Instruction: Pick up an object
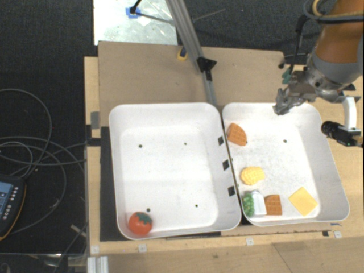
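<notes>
Camera view: tomato [140,223] in left bin [165,115]

Single fixed overhead camera, slanted down on bench [250,67], mid-distance; both white bins [170,118] fully framed, arm [341,33] entering from right.

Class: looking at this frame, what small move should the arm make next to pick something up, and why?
Probably shift the end effector toward the orange wedge. It hangs at the right bin's far rim with nothing beneath it, and the wedge lies nearest, apart from the other items.
</notes>
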### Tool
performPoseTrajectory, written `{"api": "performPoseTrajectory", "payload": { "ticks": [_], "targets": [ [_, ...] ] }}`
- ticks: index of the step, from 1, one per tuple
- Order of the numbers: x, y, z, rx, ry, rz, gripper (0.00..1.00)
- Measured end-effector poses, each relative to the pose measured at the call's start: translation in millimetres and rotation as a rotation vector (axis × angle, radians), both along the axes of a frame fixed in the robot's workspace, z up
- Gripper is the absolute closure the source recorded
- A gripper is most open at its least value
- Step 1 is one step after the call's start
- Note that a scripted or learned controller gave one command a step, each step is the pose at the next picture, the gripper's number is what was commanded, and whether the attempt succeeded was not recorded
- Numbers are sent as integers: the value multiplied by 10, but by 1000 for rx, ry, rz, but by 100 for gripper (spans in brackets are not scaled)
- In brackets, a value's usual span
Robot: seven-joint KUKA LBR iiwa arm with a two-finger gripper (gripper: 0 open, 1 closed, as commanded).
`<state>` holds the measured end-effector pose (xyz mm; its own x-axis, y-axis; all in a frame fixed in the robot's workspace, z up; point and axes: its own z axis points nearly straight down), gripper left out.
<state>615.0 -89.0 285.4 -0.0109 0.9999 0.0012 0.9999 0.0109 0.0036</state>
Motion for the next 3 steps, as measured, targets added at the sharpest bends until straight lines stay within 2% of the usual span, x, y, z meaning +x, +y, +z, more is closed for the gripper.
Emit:
{"api": "performPoseTrajectory", "payload": {
  "ticks": [1,2,3],
  "targets": [
    [164,600,-57,0,0,1,100],
    [169,1101,-100,1,2,0,100],
    [280,1678,-309,1,3,0,100]
  ]
}}
